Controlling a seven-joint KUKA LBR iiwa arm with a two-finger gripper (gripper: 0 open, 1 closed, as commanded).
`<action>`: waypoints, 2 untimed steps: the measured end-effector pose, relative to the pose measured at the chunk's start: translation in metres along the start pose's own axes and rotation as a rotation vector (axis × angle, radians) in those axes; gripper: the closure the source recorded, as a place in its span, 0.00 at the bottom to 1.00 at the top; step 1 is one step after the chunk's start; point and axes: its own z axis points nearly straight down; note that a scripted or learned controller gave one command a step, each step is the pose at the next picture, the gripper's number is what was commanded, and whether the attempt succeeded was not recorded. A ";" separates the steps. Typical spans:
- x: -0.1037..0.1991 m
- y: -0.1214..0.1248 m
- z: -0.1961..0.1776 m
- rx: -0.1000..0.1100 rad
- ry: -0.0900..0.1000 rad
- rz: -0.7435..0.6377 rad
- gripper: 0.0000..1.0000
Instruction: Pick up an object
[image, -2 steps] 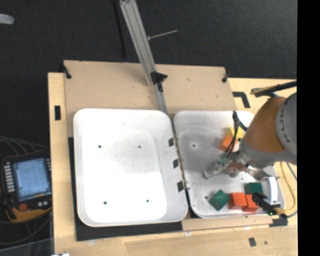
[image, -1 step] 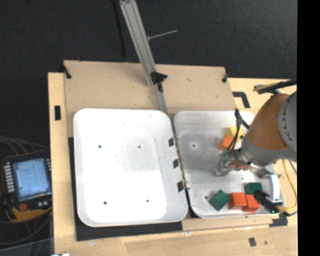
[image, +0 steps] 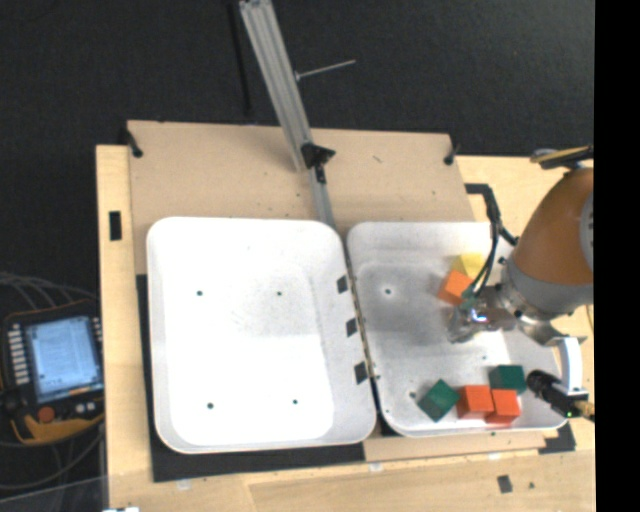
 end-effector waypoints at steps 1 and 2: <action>-0.002 0.003 -0.054 -0.002 -0.001 -0.010 1.00; 0.045 0.019 -0.068 0.003 0.003 -0.014 1.00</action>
